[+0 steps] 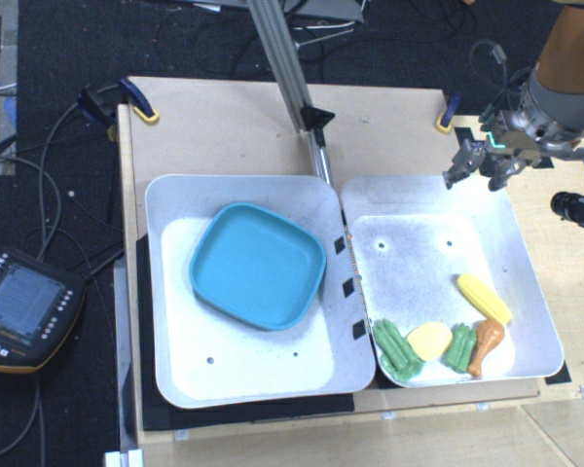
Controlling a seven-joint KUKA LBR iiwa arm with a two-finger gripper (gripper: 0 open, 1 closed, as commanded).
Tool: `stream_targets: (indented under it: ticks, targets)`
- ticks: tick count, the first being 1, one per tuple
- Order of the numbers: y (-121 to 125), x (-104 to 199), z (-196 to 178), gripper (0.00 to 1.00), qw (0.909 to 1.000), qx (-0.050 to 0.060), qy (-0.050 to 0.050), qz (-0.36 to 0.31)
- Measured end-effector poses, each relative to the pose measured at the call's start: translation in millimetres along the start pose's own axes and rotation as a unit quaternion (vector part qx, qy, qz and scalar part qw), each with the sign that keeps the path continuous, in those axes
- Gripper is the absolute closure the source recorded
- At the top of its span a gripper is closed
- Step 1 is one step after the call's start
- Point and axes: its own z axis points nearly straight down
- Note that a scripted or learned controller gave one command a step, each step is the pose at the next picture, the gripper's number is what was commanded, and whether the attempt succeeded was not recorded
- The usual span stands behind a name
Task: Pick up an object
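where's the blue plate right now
The blue plate lies in the left bin, toward its upper right, near the divide with the right bin.

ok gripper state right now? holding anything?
Gripper: fingers spread open, holding nothing, above the far edge of the right bin.

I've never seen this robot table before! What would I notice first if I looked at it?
Probably the big blue plate, sitting alone in the left white bin. Next, the bright toy food bunched in the right bin's near corner: a yellow corn cob, green beans and an orange drumstick. The gripper hangs over that bin's far edge.
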Motion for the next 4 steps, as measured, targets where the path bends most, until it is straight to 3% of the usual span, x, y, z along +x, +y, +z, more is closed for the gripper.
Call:
stream_targets:
  ticks: [1, 3, 4]
  targets:
    - [0, 0, 0, 0.00, 1.0000, 0.000, 0.000, 0.000]
    - [-11, -7, 92, 0.00, 1.0000, 0.002, 0.000, 0.000]
    - [-5, 1, 146, 0.00, 1.0000, 0.002, 0.000, 0.000]
